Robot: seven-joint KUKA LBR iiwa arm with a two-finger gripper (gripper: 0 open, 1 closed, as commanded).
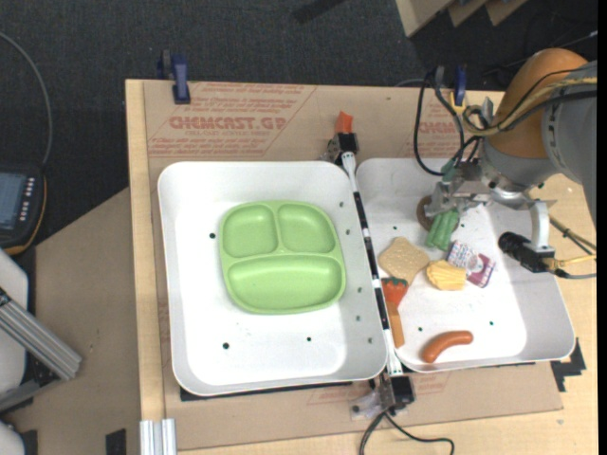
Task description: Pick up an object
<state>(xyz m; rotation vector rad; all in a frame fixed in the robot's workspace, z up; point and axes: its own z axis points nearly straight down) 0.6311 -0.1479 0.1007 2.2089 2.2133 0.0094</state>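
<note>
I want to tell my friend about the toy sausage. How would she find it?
Look at the right white bin, the one crowded with toy food, not the one holding the green plate. Go to its near edge, closest to the camera. The sausage lies there alone: reddish-orange, smooth and curved, away from the yellow piece and the tan slice.

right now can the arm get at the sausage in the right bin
Probably yes. The sausage lies alone near the front of the right bin, nothing on top of it or touching it. The pincer sits farther back, over the green object.
</note>
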